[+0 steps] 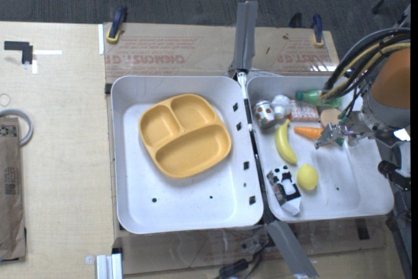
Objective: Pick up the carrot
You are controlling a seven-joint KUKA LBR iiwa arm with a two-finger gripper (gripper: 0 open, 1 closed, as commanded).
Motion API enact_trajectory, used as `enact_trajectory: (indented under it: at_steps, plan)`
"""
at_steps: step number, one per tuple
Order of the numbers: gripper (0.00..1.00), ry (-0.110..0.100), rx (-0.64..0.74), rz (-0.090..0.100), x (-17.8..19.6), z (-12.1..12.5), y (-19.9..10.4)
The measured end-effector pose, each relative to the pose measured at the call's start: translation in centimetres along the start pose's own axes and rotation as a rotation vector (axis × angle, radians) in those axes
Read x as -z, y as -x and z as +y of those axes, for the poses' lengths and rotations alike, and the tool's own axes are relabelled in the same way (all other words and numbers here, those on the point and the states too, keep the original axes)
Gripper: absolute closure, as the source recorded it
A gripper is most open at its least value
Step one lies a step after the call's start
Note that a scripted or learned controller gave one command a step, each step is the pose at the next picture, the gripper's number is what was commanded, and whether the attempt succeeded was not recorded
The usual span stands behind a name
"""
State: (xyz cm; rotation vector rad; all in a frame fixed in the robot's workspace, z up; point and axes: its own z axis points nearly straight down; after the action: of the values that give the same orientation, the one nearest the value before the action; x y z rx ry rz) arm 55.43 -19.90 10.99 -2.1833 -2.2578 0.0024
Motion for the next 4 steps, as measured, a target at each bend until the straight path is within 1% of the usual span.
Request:
enact_trajectory:
  at_steps: [1, 2, 3, 4]
  plan:
    - [0.00, -0.001, -0.092, 0.000, -1.9, 0.0, -5.0]
    - [0.00, -0.017, -0.394, 0.000, -1.6, 6.9, -8.4]
    - [0.00, 0.000, -0.432, -0.002, 6.9, 4.4, -4.3]
    - [0.00, 0.017, -0.358, -0.003, -0.4, 10.1, -3.5]
